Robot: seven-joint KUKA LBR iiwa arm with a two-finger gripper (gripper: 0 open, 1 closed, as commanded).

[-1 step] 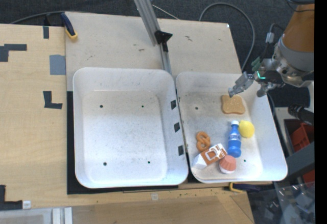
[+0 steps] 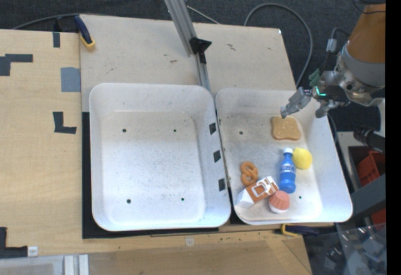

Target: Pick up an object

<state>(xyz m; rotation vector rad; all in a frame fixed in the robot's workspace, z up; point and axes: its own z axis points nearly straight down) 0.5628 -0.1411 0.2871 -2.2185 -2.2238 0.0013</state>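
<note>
The right bin (image 2: 326, 142) on the worktop (image 2: 144, 48) holds a slice of toast (image 2: 286, 129), a yellow lemon (image 2: 302, 158), a blue bottle (image 2: 287, 171), a pretzel (image 2: 249, 171), an orange-and-white carton (image 2: 261, 190) and a pink ball (image 2: 279, 202). The hand (image 2: 292, 109) hangs just above the toast; whether it is open or closed cannot be told. Beside it lies the left bin (image 2: 100, 142).

arm: enters from right, wrist angled down-left | gripper (image 2: 290, 111): low, tip pointing down-left
</note>
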